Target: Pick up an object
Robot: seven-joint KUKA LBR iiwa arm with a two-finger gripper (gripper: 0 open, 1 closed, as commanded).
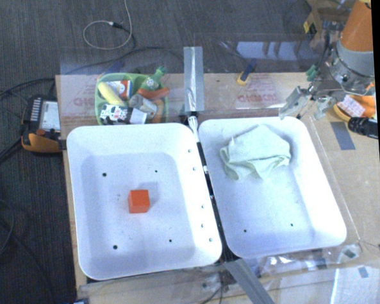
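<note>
- While the arm (356, 29) reaches in from the upper right corner, its gripper (306, 102) hangs above the bench just past the far right corner of the right bin (322, 217).
- Whether the gripper is released or clenched I cannot tell; nothing shows in its grasp.
- An orange band sits on the arm above the grey wrist.
- A crumpled pale green cloth (255, 152) lies in the right bin, in its far half, a little left of the middle, and apart from the gripper.
- A small orange cube (139, 201) rests on the floor of the left bin (93, 250), near the middle, well apart from the cloth and the gripper.
- The two white bins stand side by side, their inner rims touching or nearly so.
- Behind the left bin, a green basket (104, 108) holds a jumble of small toys, one yellow and one orange among them.
- An orange and black device (37, 125) lies off the bench's left edge, with cables running from it over the dark carpet.
</note>
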